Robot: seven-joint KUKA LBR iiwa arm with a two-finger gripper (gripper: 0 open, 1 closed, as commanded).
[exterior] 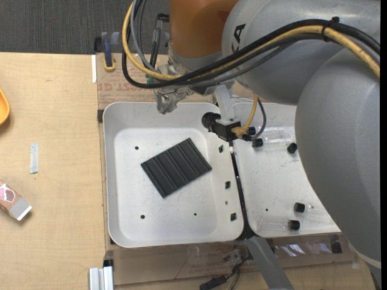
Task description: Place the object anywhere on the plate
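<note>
Near the middle of the left shallow white bin [121, 132] lies a dark ribbed rectangular slab [176, 167], flat and turned at an angle. It looks like the plate, though I cannot be sure. Gripper [168, 103] hangs over the bin's far rim, apart from the slab; whether it is clenched or released, or carries anything, I cannot tell. Risk: if nothing is carried, a release delivers nothing; dropped from this position, an object would miss the slab.

Ridged slab [176, 167] in left bin [124, 222]
</note>
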